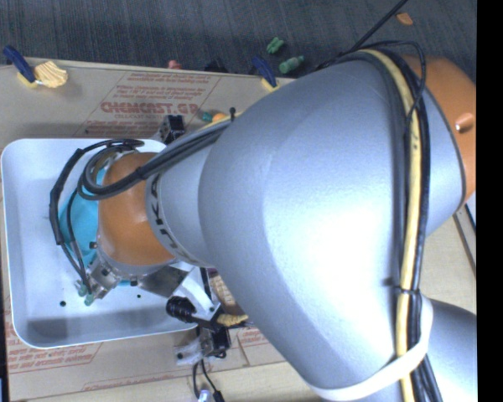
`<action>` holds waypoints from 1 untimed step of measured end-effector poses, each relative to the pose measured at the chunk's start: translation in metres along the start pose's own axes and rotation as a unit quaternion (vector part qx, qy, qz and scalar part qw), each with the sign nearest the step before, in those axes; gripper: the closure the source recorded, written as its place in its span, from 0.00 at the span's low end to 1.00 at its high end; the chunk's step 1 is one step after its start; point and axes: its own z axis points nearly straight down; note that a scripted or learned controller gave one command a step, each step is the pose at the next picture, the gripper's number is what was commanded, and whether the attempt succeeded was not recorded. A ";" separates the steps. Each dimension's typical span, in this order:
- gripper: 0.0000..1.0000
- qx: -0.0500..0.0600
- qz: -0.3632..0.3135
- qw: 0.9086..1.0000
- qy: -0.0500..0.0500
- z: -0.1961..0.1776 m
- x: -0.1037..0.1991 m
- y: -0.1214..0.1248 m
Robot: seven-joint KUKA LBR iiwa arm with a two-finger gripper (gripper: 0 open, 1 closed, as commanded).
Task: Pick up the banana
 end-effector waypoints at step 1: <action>1.00 0.000 -0.002 1.000 0.000 -0.011 0.000 0.001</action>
